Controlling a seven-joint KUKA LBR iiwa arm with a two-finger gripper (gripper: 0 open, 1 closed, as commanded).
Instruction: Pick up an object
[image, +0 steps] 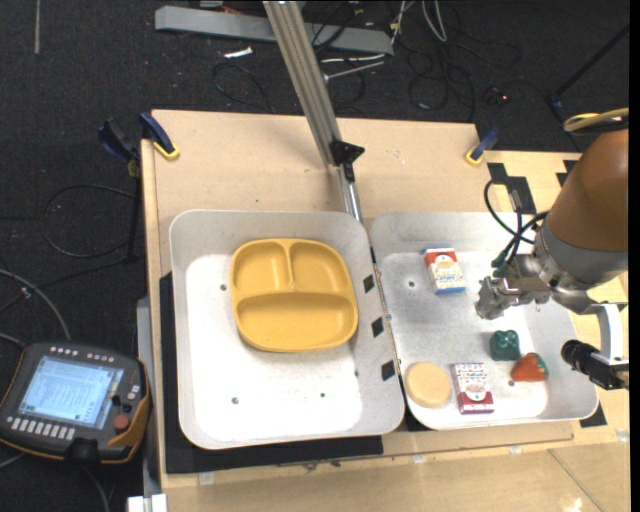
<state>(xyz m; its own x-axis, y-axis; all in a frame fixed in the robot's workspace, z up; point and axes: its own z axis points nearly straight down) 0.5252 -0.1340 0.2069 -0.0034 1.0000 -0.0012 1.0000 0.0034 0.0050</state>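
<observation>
Pincer poised above the right bin's clutter

The pincer (493, 300) hung over the right bin (420, 300), its opening too blurred to tell, just above a green object (505, 345) beside a red one (530, 368). A clean pick probably called for descending squarely over the green piece, keeping clear of its red neighbour and the nearby carton (473, 388).

You are looking at an evenly lit, fairly sharp scene: bright overhead light is washing out the white bins (200, 300), faint soft shadows are hugging the yellow tray (294, 295), and the surrounding floor (70, 80) is staying dark.
</observation>
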